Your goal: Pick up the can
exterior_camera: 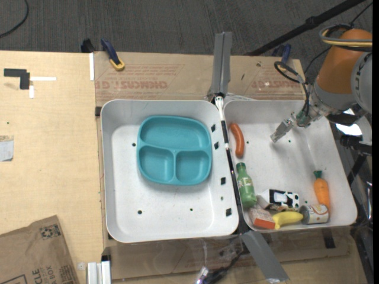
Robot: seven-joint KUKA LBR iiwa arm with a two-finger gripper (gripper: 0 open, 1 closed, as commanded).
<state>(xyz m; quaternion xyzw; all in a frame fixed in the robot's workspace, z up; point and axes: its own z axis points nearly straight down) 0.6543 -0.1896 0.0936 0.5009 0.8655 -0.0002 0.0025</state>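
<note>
The can (317, 213) lies on its side in the front right corner of the right bin (308, 158). It has a pale label and a metal end, and it touches the tip of a yellow banana (288, 219). My gripper (280, 132) hangs over the back middle of the same bin, well behind the can and a little to its left. Nothing is in the gripper. The arm comes in from the right, with its orange band (346, 61) above the bin's back right corner.
Around the can sit a carrot (321, 191), a black-and-white carton (284, 199) and a red-orange item (264, 221). A green bottle (244, 183) and a hot dog (238, 139) lie along the right bin's left wall. The left bin (118, 206) holds a teal divided plate (174, 150).
</note>
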